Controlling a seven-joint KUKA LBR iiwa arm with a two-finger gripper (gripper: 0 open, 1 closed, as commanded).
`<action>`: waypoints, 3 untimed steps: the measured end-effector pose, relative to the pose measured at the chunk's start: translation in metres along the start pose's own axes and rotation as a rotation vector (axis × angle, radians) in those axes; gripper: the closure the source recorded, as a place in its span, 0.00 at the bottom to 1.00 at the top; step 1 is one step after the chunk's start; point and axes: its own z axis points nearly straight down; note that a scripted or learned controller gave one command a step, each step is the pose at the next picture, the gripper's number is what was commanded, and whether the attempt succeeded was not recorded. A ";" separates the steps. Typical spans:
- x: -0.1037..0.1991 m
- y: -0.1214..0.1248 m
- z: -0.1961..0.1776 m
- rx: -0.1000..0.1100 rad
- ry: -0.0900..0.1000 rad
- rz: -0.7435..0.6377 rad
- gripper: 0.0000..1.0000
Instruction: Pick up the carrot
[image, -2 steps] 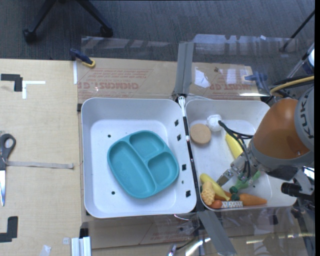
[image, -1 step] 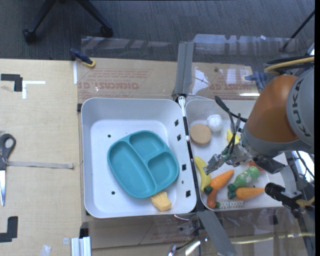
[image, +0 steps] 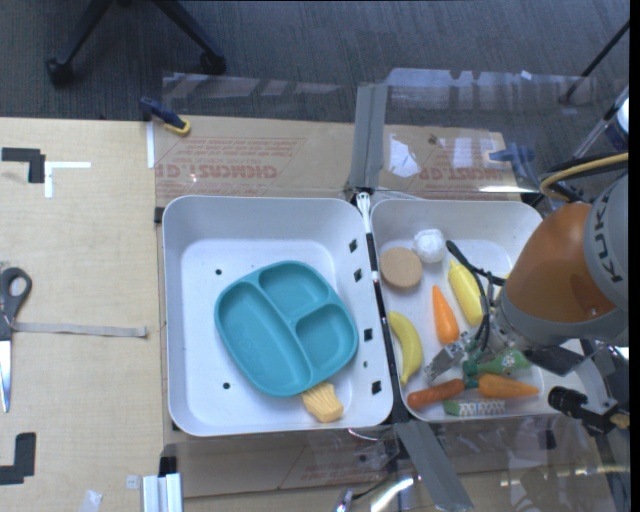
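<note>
Orange carrot (image: 445, 315) lies in the right bin (image: 520, 215); end effector (image: 450, 358) beside it, grip state unclear

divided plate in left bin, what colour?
Teal blue, plain, no pattern. The divided plate shows best in the camera view.

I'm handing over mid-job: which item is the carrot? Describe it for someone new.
Look in the right-hand white bin, near its middle. The small upright orange carrot stands between two yellow bananas. Unlike them, it is orange and tapers to a point.
</note>
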 end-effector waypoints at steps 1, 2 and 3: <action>-0.020 0.035 0.000 0.003 0.000 0.320 0.00; -0.020 0.036 -0.008 0.003 -0.001 0.316 1.00; 0.040 0.077 -0.100 0.001 -0.001 0.261 1.00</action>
